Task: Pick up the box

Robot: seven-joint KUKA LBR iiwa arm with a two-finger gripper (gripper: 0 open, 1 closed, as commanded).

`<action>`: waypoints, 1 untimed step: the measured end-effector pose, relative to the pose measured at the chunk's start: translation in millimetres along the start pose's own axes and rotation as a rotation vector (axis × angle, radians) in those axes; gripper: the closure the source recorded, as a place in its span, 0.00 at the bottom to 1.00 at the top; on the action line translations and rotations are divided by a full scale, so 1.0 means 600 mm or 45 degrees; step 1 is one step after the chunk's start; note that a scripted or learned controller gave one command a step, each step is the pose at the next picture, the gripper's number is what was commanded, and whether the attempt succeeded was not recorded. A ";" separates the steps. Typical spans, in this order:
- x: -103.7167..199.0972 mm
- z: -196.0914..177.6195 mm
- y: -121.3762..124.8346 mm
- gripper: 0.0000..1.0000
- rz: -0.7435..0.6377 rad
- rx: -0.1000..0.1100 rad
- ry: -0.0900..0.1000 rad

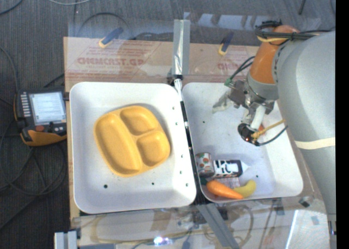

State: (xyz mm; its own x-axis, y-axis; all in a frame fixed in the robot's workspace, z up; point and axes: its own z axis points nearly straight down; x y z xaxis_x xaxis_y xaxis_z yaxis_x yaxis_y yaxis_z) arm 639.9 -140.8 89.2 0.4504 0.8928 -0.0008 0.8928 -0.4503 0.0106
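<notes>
A small box [204, 161] with a brown and white print lies at the front left of the right bin [283, 185], against the wall. Right beside it lies a black and white packet [228, 167]. My gripper [228, 100] hangs over the back middle of the right bin, well behind the box and apart from it. Nothing shows in the gripper.
An orange carrot [222, 189] and a yellow banana [248, 188] lie at the right bin's front edge, just in front of the box. A yellow divided tray [132, 140] lies in the left bin [82, 188]. A handheld pendant [41, 112] lies left of the bench.
</notes>
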 end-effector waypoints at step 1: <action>-0.042 -0.004 -0.135 0.00 0.145 0.003 0.002</action>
State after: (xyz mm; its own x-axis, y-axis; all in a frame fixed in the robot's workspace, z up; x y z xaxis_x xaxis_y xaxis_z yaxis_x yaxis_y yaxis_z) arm 556.3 -127.0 90.5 0.5492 0.8357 0.0022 0.8357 -0.5492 0.0085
